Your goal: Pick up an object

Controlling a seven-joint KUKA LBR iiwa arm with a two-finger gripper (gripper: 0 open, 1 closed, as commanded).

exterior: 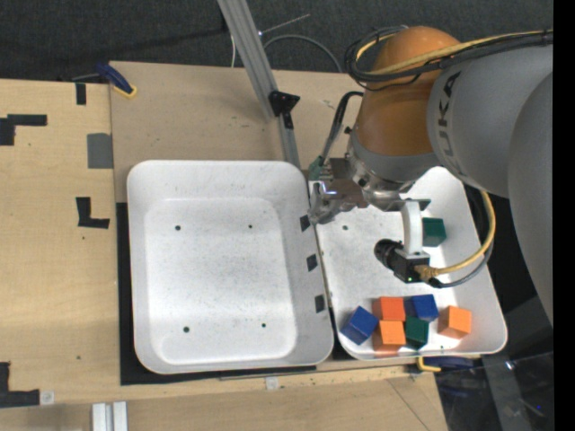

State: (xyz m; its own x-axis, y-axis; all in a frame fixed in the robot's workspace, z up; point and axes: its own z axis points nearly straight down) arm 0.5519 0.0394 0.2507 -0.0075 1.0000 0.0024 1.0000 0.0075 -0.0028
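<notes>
Light, rigid blue block [359, 323] at the right bin's [358, 272] near edge suits pinching across flat sides; gripper [325, 203] opening cannot be told.

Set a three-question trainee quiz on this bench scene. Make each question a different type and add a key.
1. Choose: the block cluster lies in A) the view's left bin, B) the view's right bin, C) both.
2. True or false: the lone green block touches the cluster.
3. Fill in: the cluster holds ___ orange blocks.
Key: 1 B; 2 false; 3 three.
</notes>
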